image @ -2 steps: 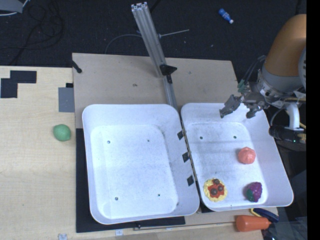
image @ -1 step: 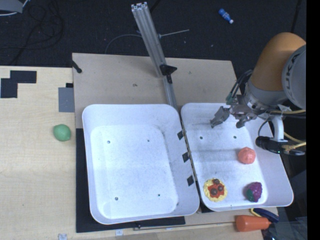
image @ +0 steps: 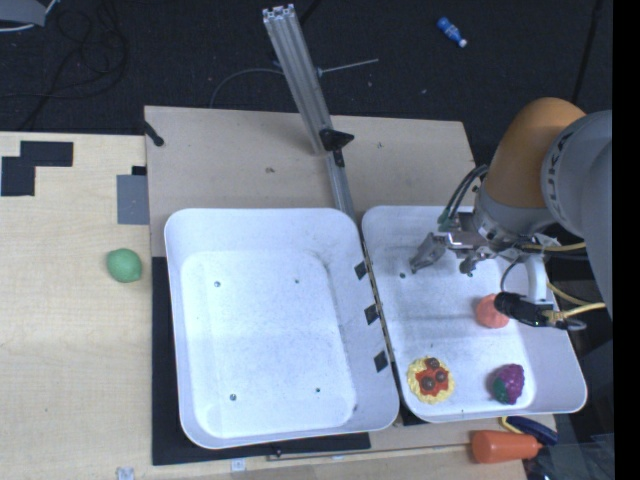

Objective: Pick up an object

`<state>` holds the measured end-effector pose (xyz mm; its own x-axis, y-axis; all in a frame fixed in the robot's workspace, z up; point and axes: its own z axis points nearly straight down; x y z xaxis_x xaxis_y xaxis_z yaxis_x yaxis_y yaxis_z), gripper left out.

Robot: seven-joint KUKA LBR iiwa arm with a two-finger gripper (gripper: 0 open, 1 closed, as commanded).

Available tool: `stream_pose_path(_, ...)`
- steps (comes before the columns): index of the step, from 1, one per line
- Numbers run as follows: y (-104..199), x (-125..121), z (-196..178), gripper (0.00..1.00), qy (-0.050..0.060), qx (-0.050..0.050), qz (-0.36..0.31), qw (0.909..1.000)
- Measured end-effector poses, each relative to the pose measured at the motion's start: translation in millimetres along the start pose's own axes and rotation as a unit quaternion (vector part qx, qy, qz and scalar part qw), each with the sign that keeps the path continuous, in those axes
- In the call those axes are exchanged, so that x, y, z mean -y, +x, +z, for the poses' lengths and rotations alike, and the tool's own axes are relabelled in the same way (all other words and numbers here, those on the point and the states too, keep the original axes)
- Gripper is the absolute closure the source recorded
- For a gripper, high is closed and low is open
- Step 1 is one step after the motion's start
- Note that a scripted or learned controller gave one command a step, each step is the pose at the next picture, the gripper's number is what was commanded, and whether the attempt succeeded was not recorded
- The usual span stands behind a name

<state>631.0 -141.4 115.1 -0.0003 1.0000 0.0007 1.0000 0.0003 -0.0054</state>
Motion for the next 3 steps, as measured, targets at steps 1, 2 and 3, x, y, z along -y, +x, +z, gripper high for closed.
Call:
stream_pose_path(1, 0.9, 0.3, 25.2, 0.00, -0.002, 0.000, 0.000, 1.0000)
stream_pose_path(2, 0.2, -0.2, 13.5, 1.00, -0.003, 0.000, 0.000, 1.0000)
stream_pose_path(3, -3.9, -1.1, -48.7, 1.00, -0.005, 0.001, 0.001, 1.0000)
